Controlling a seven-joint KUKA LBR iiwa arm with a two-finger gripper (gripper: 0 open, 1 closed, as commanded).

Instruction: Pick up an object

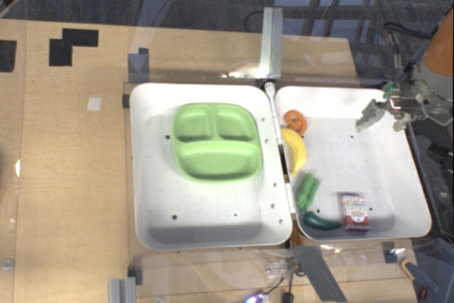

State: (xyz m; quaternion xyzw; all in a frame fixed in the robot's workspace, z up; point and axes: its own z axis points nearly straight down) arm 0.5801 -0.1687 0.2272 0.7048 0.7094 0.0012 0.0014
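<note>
Red snack packet (355,212) is seen by the right bin's (397,174) near rim, beside a dark green cucumber-like vegetable (320,221) | bumpy green toy (307,190), smooth curved banana (294,148) with long axis along the divider, orange ring (295,121) | centre floor is left open | gripper (383,115) is spread open, nothing held, over far right | green sectioned plate (216,140) in left bin (152,174)

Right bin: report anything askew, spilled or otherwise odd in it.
Nothing spilled or damaged. The right bin has its items crowded along its left and lower edges: orange ring, banana, green vegetable, small red box. The gripper hovers over the bin's upper right.
</note>
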